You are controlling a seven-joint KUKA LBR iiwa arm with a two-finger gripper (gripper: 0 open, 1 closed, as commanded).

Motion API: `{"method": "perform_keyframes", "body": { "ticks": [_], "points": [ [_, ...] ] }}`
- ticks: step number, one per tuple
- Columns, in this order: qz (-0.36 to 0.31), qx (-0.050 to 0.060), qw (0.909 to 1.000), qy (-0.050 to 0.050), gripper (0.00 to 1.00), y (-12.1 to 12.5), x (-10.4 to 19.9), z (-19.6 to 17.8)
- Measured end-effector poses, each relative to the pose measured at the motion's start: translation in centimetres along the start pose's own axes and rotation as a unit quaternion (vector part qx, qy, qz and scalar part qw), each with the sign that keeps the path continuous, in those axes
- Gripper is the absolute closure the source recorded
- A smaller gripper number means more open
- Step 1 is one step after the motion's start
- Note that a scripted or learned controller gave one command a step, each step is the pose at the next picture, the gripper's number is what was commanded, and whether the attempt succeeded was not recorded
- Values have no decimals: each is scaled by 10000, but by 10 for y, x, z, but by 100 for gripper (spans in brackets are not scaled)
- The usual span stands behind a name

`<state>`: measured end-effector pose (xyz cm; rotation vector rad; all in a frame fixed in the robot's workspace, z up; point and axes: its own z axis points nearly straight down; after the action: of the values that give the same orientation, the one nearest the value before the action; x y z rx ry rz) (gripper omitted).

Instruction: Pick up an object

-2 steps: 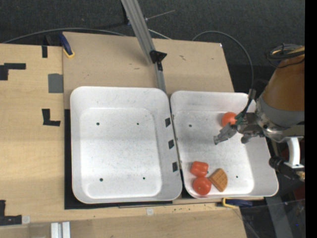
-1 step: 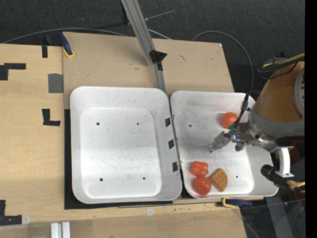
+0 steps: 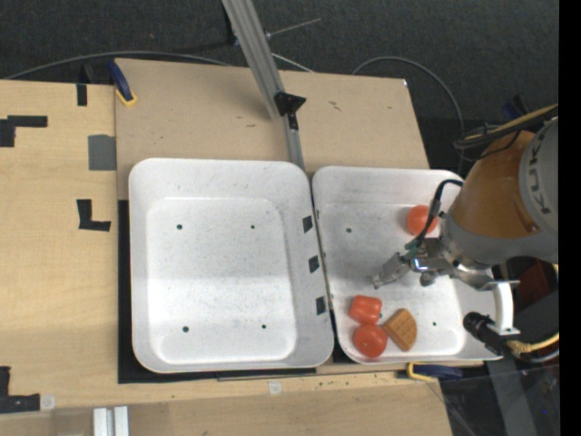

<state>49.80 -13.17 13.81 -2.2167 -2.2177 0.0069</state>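
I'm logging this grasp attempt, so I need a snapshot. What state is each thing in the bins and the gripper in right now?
Gripper: low over the right bin, nothing seen between its fingers.
Orange ball: resting near the arm, partly hidden.
Red pepper-like piece: lying free.
Red round piece: lying free, touching the brown piece.
Brown piece: lying flat.
Left bin: sitting level.

Even, diffuse overhead light is falling across the counter (image 3: 236, 107); no hard shadows are forming. The two white bins (image 3: 218, 262) are reading bright with mild glare, though not washing out. The dark floor beyond is staying dim. Focus is appearing slightly soft throughout, with grainy detail.
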Motion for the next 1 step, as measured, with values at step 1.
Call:
{"method": "perform_keyframes", "body": {
  "ticks": [1],
  "points": [
    [-9,-18,10000,1,100,1,1,-12]
  ]
}}
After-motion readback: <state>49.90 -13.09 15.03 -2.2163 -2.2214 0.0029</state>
